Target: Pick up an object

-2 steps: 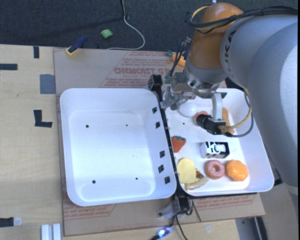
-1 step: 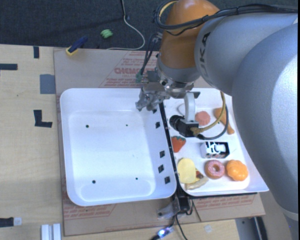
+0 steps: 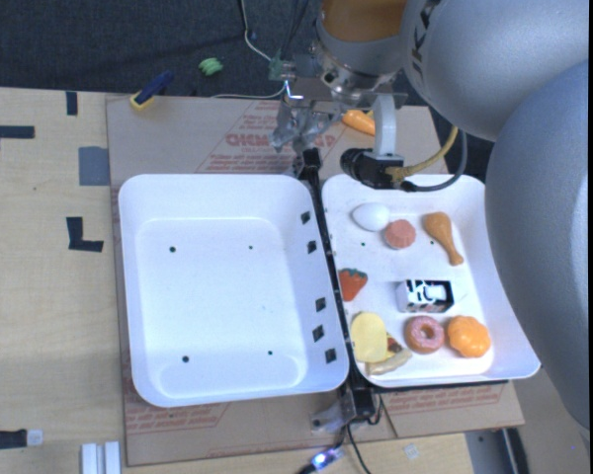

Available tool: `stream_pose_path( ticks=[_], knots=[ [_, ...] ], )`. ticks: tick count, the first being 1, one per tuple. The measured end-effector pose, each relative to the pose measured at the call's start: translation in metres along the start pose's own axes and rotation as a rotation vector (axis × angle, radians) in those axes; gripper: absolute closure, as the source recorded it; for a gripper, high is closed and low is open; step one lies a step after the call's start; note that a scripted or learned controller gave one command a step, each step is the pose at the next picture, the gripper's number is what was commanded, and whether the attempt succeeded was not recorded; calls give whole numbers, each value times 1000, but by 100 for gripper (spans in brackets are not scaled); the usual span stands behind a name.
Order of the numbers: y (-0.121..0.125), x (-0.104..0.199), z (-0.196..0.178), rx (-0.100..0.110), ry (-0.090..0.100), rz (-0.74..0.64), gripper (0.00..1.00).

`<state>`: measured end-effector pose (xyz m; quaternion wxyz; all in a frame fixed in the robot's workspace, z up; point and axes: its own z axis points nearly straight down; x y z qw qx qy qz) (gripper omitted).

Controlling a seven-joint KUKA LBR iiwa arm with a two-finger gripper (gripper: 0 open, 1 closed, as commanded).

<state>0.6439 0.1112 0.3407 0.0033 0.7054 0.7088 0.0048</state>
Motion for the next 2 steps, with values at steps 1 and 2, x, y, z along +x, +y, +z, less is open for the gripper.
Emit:
stream_pose_path(
  ticks=[1, 2],
  knots=[
    [5, 3, 103, 19, -5, 3, 100],
    [9, 35, 129, 15, -4, 1, 100]
  ],
)
